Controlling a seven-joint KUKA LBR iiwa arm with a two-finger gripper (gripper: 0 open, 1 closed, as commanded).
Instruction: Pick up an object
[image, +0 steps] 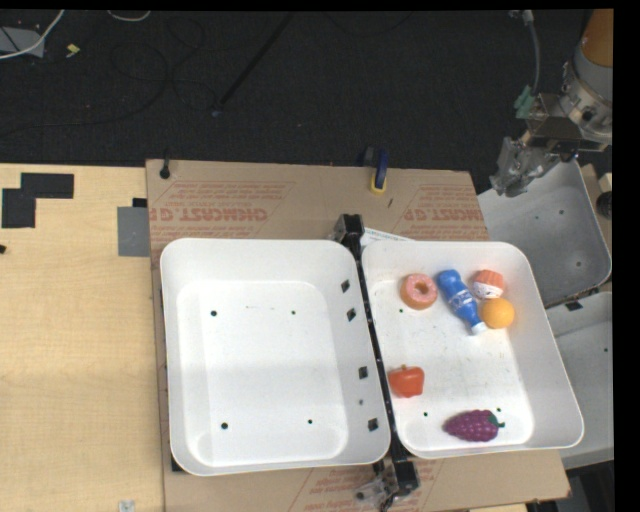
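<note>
Five objects sit in your right bin (560, 400): pink donut (419, 291), blue bottle (459, 299) touching an orange ball (497, 314), a small red-and-white toy (487, 283) near the far rim, red pepper (405, 381) close against the divider edge, purple grapes (472, 426) near the front rim. Middle of that bin gives you open floor. Left bin (180, 350) sits beside it. Your gripper (522, 168) hangs well beyond the far right corner, outside the bins, nothing seen in it; can't tell how it's set

The grey arm (585, 85) sits raised at the upper right, its gripper (515, 170) hanging downward.
</note>
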